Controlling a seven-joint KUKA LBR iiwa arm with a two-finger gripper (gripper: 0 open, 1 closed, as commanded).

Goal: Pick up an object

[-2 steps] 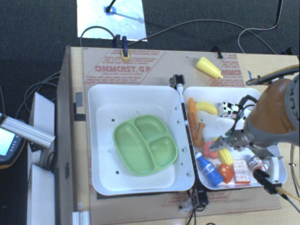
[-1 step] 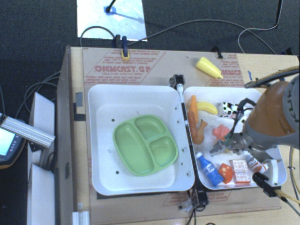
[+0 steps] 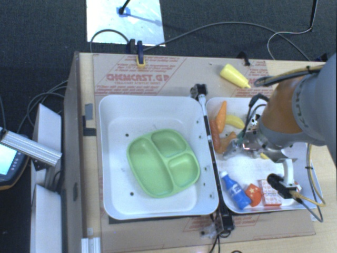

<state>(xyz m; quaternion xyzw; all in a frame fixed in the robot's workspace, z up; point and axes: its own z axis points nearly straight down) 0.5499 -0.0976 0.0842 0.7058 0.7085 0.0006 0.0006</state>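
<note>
gripper low in the right bin, by the carrot at 11 o'clock; its grip cannot be told.

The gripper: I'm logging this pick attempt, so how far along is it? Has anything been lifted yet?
Done: the arm has reached into the right bin and the gripper sits low by the carrot and the other toy food. In hand: nothing visibly held; the wrist hides the fingers. Left: grasp and lift. The blue bottle and red box lie untouched.
</note>
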